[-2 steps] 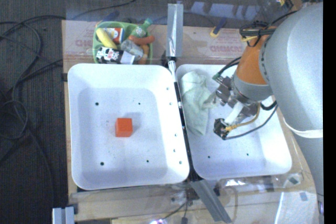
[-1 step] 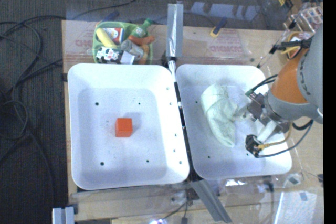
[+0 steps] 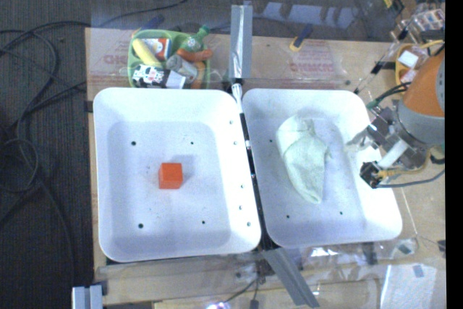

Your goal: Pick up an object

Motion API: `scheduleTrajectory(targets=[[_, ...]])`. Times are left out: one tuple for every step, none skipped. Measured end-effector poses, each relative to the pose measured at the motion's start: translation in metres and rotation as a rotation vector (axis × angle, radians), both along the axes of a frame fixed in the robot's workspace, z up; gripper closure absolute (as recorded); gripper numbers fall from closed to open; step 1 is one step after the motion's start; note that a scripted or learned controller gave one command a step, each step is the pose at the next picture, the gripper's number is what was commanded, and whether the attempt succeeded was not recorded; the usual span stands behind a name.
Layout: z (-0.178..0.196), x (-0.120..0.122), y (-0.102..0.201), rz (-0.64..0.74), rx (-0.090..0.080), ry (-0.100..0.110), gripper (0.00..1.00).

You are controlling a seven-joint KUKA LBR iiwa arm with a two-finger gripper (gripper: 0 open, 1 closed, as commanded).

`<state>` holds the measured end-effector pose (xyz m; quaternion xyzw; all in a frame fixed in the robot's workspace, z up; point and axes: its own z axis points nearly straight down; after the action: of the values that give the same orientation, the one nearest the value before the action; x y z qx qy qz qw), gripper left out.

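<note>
A small orange cube (image 3: 171,175) lies near the middle of the left bin (image 3: 116,228). In the right bin (image 3: 362,224) a crumpled white cloth (image 3: 307,155) is spread left of centre. My gripper (image 3: 366,155) hangs over the right bin's right side, just to the right of the cloth and apart from it. It is open, one fingertip up near the cloth's level and the other lower down, with nothing between them. The grey arm with its orange band (image 3: 428,87) comes in from the right edge.
A green basket (image 3: 168,58) full of small toys stands on the bench behind the left bin. An upright metal post (image 3: 241,40) rises between the bins at the back. Cables trail on the floor to the left.
</note>
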<state>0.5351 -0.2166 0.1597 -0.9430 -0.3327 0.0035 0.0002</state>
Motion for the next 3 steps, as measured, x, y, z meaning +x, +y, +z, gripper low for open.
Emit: scheduleTrajectory(targets=[[0.036, 0.055, 0.03, -0.433, -0.004, 0.0, 0.0], [-0.068, 0.076, 0.035, -0.207, -0.003, -0.006, 0.0], [0.044, 0.063, -0.002, -0.254, -0.002, -0.001, 0.0]])
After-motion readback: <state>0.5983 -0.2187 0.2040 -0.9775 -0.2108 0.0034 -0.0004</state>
